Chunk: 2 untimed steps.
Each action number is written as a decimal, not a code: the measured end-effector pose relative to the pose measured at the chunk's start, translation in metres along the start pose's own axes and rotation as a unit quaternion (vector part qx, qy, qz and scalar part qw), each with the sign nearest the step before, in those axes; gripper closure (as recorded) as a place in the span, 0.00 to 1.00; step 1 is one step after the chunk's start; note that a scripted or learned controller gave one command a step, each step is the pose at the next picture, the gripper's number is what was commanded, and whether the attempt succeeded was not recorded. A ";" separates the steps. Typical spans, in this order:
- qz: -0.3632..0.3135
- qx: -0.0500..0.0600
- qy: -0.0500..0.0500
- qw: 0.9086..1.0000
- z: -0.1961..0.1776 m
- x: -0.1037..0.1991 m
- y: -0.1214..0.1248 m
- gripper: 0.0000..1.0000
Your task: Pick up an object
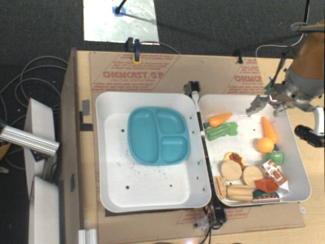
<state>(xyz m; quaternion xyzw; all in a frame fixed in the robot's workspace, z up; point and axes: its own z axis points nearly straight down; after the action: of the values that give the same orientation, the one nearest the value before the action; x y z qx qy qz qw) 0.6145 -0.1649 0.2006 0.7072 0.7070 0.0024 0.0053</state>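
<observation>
Over the far edge of the right-hand bin, the arm's gripper hangs with its two fingers spread apart and nothing between them. Closest to it lies a long orange carrot, just below and slightly right of the fingertips in the camera view, its long axis running from the bin's back wall toward the front with a slight lean rightward. That bearing is what the coming move appears to turn on: a short drop forward and down would likely put the fingers astride the carrot, provided they close across its narrow width rather than along its length.

The carrot looks smooth, tapered and bright orange, lying flat on the white floor. Its lower end touches, or very nearly touches, a small round orange fruit, which could roll or crowd a finger on the way down. A second, shorter carrot lies well to the left by the divider, angled across the bin, with a green pickle-like toy just beneath it. Toward the front of the bin sit two tan round slices, a bread roll, a green piece and a red-and-white packet, crowded together.

The left-hand bin holds a teal divided plate, well apart from the gripper.
</observation>
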 end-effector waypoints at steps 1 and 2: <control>0.000 0.005 0.001 1.000 0.028 -0.036 -0.026 0.00; 0.000 0.000 0.000 1.000 0.105 -0.042 -0.048 0.00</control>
<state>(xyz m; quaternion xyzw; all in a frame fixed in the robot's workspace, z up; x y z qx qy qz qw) 0.5678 -0.2077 0.0948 0.7069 0.7073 0.0022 0.0057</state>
